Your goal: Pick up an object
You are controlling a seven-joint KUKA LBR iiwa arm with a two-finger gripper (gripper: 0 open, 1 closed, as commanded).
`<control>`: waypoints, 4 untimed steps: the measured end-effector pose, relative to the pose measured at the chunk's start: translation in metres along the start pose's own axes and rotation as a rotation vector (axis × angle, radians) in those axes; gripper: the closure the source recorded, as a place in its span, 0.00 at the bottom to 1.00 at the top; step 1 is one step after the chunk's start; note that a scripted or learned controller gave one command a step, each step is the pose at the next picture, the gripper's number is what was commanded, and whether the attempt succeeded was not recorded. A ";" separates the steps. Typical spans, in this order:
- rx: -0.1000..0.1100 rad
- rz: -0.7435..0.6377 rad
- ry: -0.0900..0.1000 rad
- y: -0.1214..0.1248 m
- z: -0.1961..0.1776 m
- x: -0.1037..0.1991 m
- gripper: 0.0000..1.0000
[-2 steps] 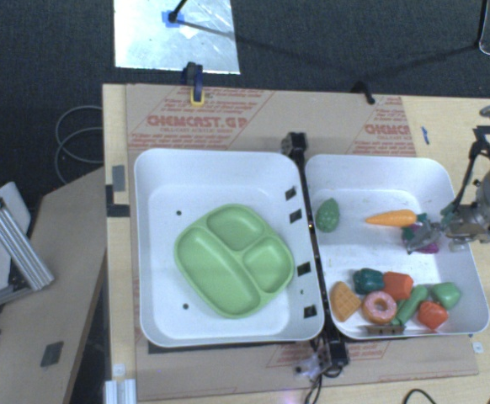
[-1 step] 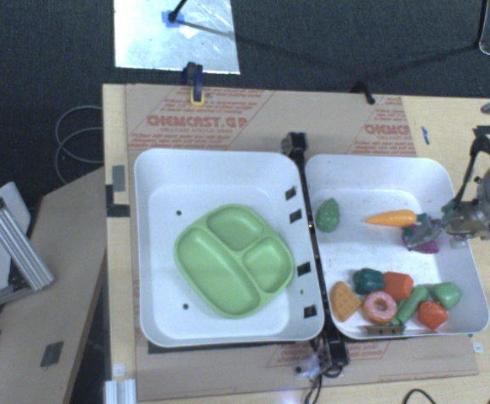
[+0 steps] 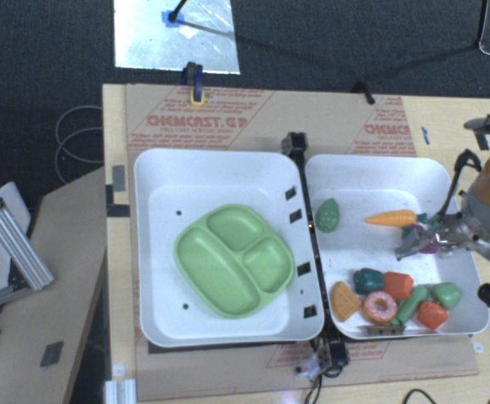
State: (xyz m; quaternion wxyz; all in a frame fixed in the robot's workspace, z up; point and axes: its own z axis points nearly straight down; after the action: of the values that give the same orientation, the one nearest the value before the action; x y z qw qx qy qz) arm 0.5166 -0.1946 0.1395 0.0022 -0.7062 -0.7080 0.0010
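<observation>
Orange against the white right bin [image 3: 447, 175], the carrot [image 3: 391, 219] lay right of centre. We judged the approach step in hand: the gripper [image 3: 417, 241] hung just below it, apparently empty, opening indistinct. Next: descend, close.

Both white bins [image 3: 220, 171] look like smooth moulded plastic with a soft sheen. The green divided plate [image 3: 234, 260] is plastic too, matt rather than glossy. The toy foods seem to be smooth plastic: the orange carrot [image 3: 391, 219], the pink-iced doughnut [image 3: 380, 307] (its icing slightly shiny) and the red pepper [image 3: 398, 285]. The bench top [image 3: 253, 120] looks like printed brown cardboard, dull and flat. The sheet [image 3: 176, 22] lying beyond it gleams like brushed metal or foil.
</observation>
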 end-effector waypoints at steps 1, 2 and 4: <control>0.001 0.001 0.001 0.000 0.055 0.001 0.00; -0.001 -0.001 0.000 0.001 0.043 0.000 1.00; -0.009 -0.002 -0.004 0.002 -0.063 0.002 1.00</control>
State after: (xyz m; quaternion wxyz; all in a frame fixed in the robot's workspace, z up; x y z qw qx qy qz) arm 0.5190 -0.1928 0.2025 -0.0024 -0.7054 -0.7088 -0.0009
